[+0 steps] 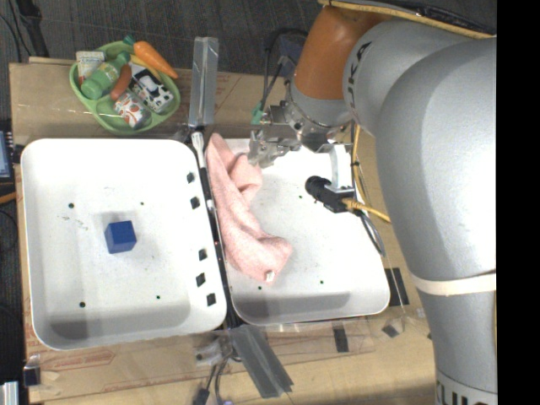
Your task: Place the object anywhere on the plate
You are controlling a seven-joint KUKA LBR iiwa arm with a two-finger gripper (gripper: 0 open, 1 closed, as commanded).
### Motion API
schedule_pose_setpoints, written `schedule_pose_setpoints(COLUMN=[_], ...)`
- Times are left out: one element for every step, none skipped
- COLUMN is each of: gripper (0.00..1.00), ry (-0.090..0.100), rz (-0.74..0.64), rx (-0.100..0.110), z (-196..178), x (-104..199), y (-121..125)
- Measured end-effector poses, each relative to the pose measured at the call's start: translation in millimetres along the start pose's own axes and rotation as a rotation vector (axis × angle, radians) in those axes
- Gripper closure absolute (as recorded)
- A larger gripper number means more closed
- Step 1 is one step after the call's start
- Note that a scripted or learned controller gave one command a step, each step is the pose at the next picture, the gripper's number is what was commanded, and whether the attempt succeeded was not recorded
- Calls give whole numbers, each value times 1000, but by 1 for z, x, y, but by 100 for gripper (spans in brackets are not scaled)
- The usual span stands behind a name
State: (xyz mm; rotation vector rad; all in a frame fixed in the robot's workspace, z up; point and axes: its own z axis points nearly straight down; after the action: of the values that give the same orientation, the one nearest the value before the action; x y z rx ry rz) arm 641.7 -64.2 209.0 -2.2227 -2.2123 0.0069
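On the wooden bench (51,83) we see two white bins | blue cube (121,235) in left bin (51,167) | pink cloth (245,213) draped in right bin (354,285) | gripper (268,146) above the cloth's top end, grip unreadable | green bowl of toy food (126,87) behind.

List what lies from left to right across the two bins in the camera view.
Left bin → blue cube → pink cloth in the right bin → gripper at the cloth's far end.

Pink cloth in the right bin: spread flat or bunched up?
Bunched. The pink cloth lies crumpled in a long rumpled strip along the left wall of the right bin, with folds and a rolled lower end.
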Motion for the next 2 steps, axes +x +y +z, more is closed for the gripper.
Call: schedule_pose_setpoints(gripper=[100,100], ry=[-1,-2], rz=[-9,-416], rx=[-5,-1], z=[-22,-11], x=[1,43], y=[0,-29])
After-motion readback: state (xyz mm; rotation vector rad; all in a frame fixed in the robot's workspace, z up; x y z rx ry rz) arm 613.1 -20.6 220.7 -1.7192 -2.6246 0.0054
